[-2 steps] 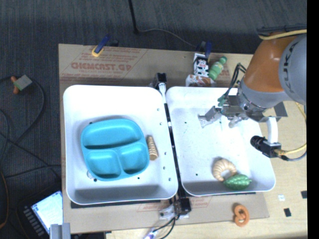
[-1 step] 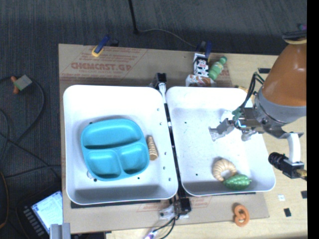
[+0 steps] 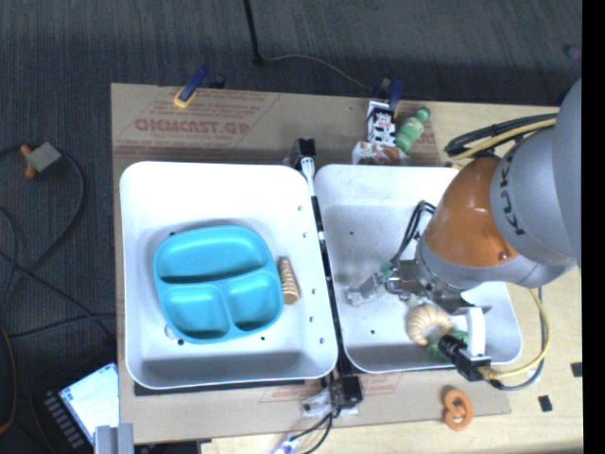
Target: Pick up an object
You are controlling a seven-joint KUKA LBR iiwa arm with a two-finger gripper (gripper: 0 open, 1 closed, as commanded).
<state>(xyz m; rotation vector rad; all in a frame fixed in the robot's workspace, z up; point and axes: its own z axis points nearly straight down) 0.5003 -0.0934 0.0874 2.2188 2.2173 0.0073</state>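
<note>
One croissant in right bin, curved ends pointing down, gripper beside it, grip unclear

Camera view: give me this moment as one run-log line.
arm: low in right bin | gripper: by croissant, grasp unclear | left bin: blue tray, small brown item

A divided tray lay in the left bin, a ridged roll just beside its right edge. In the right bin, a croissant lay near the near wall.
</note>
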